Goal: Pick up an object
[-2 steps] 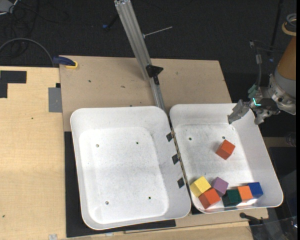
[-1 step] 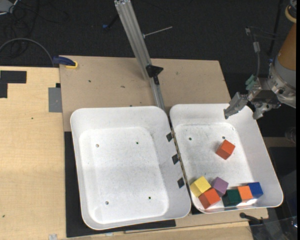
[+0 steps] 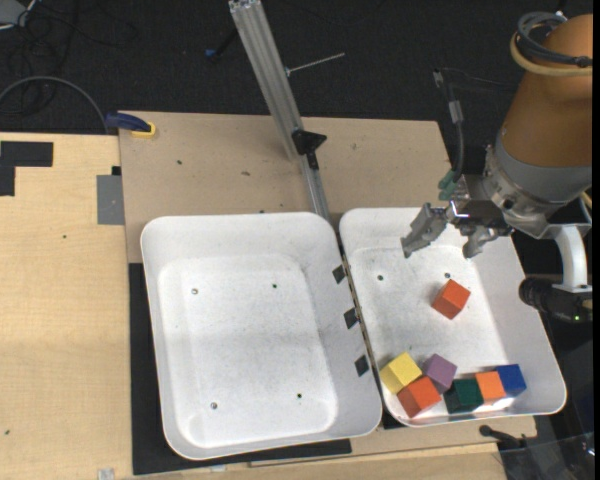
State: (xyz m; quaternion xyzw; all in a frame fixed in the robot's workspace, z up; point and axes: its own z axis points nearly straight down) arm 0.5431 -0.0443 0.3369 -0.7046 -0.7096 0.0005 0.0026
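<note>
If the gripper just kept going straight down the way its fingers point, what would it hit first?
Probably the bare floor of the right bin. The gripper hangs open above it, up-left of the lone orange cube; depth is hard to judge from this slant.

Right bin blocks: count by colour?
Red-orange: 2
Orange: 1
Yellow: 1
Purple: 1
Green: 1
Blue: 1
Total: 7, all in the right bin.
</note>
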